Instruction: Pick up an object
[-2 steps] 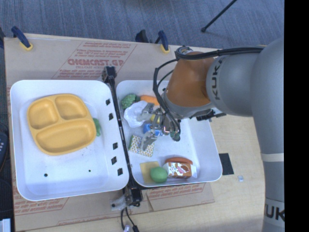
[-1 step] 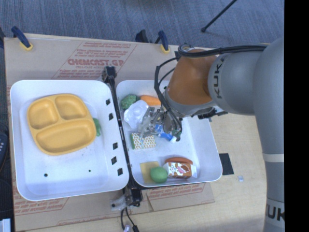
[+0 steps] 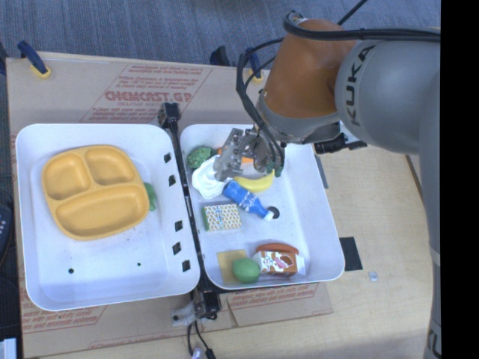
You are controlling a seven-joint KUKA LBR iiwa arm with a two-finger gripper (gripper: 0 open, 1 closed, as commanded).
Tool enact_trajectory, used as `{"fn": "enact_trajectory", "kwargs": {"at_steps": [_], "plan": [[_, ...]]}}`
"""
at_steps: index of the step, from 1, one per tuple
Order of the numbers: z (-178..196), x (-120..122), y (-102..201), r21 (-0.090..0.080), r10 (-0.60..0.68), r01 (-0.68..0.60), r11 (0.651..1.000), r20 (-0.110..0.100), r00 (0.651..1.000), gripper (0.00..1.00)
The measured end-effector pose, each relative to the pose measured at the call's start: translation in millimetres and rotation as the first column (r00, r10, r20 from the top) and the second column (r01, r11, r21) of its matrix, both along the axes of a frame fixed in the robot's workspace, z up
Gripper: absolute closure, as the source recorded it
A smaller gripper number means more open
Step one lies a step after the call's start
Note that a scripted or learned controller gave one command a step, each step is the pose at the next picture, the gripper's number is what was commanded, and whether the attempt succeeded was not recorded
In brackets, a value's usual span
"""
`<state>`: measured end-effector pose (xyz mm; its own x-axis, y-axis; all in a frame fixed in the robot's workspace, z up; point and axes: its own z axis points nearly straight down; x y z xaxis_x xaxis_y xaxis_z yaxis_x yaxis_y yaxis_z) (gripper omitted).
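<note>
My gripper (image 3: 245,164) hangs low over the far part of the right bin (image 3: 318,208), open, with nothing visible between its fingers. Just below it lie a yellow banana (image 3: 257,184) and a crumpled white object (image 3: 205,179). A blue bottle (image 3: 244,198) lies slantwise in front of the banana. A green leafy toy (image 3: 198,156) sits at the bin's far left. Nearer the front are a patterned block (image 3: 222,217), a green ball (image 3: 245,270) on a yellow block (image 3: 229,259), and a red and white packet (image 3: 278,261).
The left bin (image 3: 45,275) holds a yellow divided plate (image 3: 93,191) with a small green item (image 3: 152,197) at its right edge. A black hinge strip (image 3: 179,200) runs between the bins. The arm's orange band and grey body (image 3: 352,73) loom over the right bin's far corner.
</note>
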<state>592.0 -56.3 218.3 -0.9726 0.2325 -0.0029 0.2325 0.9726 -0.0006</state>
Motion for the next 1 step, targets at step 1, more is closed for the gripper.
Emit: {"fn": "enact_trajectory", "kwargs": {"at_steps": [1], "plan": [[-0.9,-0.6,-0.4,0.000,-0.001,0.001,1.000,-0.002,1.000,0.00]]}}
